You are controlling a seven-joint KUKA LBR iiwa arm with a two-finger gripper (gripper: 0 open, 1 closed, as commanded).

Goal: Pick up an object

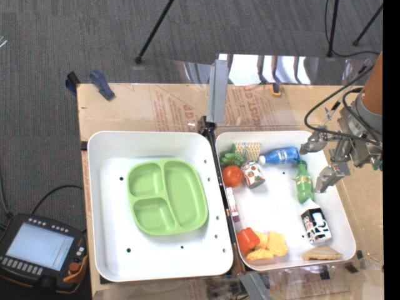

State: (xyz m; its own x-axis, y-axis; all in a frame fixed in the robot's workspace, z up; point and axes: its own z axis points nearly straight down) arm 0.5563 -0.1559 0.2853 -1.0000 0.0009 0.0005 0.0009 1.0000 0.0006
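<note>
2 white bins are seen side by side from above. In the left bin [100,167] a green divided plate [167,196] is laid. The gripper [320,162], its fingers spread with nothing between them, is held over the right bin [347,220], just beside a green bottle [304,184]. A blue bottle [280,155] and a tomato [232,175] are seen further left.

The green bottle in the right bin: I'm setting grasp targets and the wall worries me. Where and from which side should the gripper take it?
Grip the green bottle across its body, coming straight down from above. It lies flat, cap toward the blue bottle, with bare floor on both long sides, so fingers likely fit there. The gripper hangs open close by, over the right bin.
</note>
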